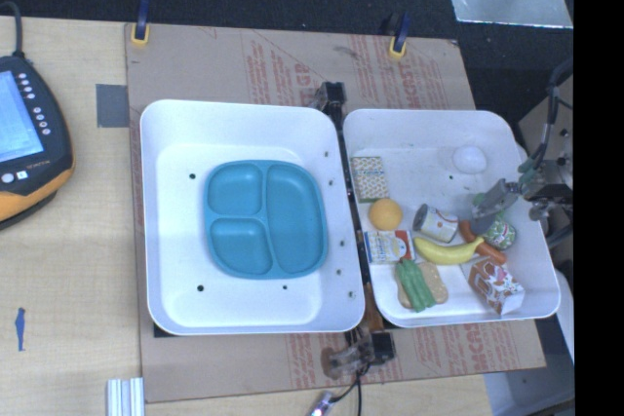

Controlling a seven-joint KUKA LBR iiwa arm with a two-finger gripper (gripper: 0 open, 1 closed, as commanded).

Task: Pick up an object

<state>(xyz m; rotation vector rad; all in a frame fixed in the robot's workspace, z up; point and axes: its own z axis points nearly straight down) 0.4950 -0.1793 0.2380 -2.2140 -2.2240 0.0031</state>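
A blue three-compartment plastic plate (265, 217) lies in the left white bin (156, 209). The right white bin (409, 127) holds a yellow plastic banana (448, 251), a small orange ball (385, 213), a green toy vegetable (414, 285) and a red-and-white carton (496, 287). The grey gripper (499, 197) hangs over that bin's right side, just above the banana; whether its fingers are apart or together cannot be told.

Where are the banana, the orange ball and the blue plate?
banana (447, 251), camera view, on the middle of its curve
orange ball (385, 213), camera view, on its centre
blue plate (265, 217), camera view, on the ridge between its compartments
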